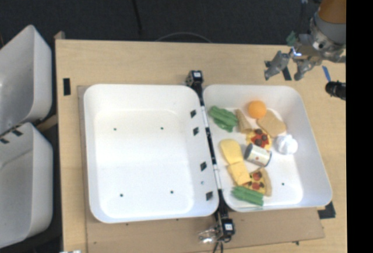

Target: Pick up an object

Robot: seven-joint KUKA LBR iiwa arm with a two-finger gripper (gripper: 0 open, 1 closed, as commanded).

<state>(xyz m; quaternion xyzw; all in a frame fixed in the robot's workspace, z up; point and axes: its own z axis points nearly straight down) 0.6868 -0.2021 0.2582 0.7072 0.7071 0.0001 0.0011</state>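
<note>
Nearest the camera, at the right bin's [317, 188] front edge, lie a green bean pod [247, 196] and a pizza slice [261, 181]. Just behind are yellow cheese wedges [232, 153], a small can [257, 155] on its side, and a white ball [285, 144]. Farther back sits an orange [256, 108], probably light, stiff plastic and slippery; gripping across its widest middle seems best. Beyond the bin's far rim, the gripper [287, 68] hovers with fingers spread, holding nothing.
</note>
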